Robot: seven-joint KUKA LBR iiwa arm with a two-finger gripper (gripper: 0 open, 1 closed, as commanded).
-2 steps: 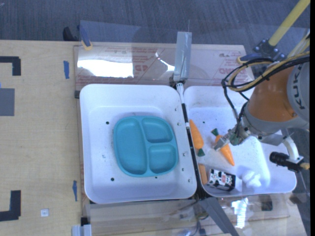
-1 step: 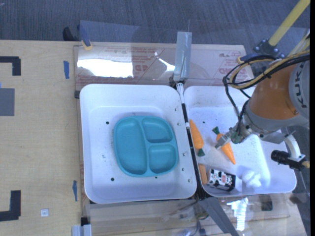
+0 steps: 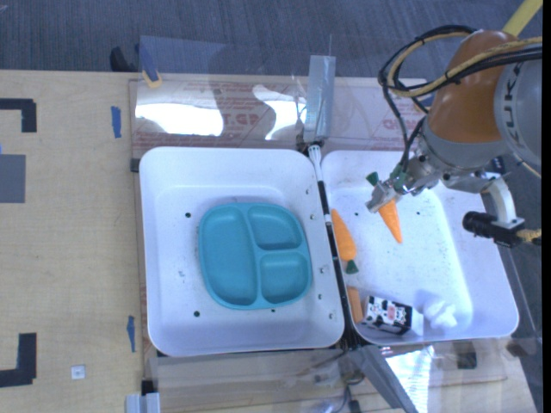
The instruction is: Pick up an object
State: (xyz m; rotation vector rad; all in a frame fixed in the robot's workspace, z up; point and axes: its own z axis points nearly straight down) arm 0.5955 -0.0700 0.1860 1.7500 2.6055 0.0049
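The worktop [image 3: 60, 256] is lying pale and wooden under me, carrying two shallow white bins side by side. The left bin [image 3: 172, 317] is holding a blue divided plate [image 3: 255, 254] with three compartments, sitting near its middle and tilted a little. The right bin [image 3: 482, 291] is the one I am reaching into from the right, with my grey arm and its orange band [image 3: 469, 84] hanging over the bin's far right corner and yellow-and-black cables looping above it.

In the right bin, several things are sitting around my hand [image 3: 389, 194]. A second carrot [image 3: 343, 237] is lying along the bin's left wall, just beside the divider between the bins. A small black and white packet [image 3: 387, 314] is lying at the near wall, and a white lump [image 3: 442, 314] is resting just right of it.

My hand is closing on a carrot [image 3: 393, 220], gripping it at its green-topped end. The carrot is orange, tapered, and pointing down toward the near side, hanging over the far left part of the right bin. I cannot tell whether its tip is touching the bin floor or lifted off it. It is well apart from the carrot by the wall.
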